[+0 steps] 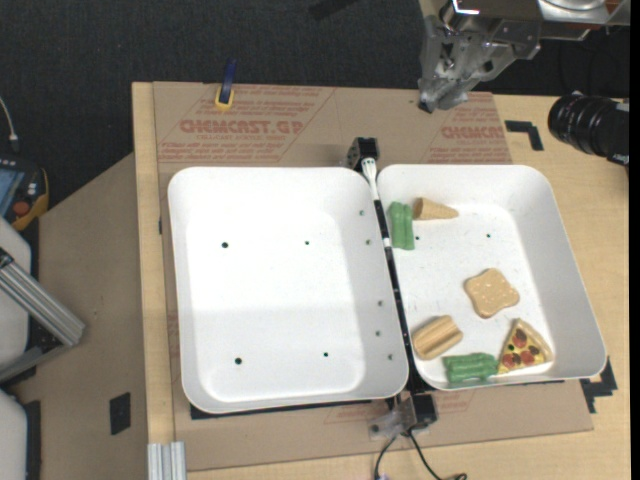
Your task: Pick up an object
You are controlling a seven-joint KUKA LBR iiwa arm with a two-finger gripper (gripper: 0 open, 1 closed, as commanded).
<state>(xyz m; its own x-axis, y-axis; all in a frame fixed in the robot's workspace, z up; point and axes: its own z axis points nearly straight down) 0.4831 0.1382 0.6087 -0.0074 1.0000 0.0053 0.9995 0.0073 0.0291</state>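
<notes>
Tan toast slice (490,293) sits mid-way down the right bin (560,218), flat on the white floor. Below it to the left lies a bread roll (437,335), and at the near edge a green piece (470,368) touches a pizza slice (525,347). Up by the divider, a green stick (401,226) lies just beside a small cone-shaped piece (434,209). The left bin (200,268) sits alongside. The gripper (443,93) hangs high over the cardboard behind the bins, well apart from every item — fingers too blurred, cannot tell their state.
</notes>
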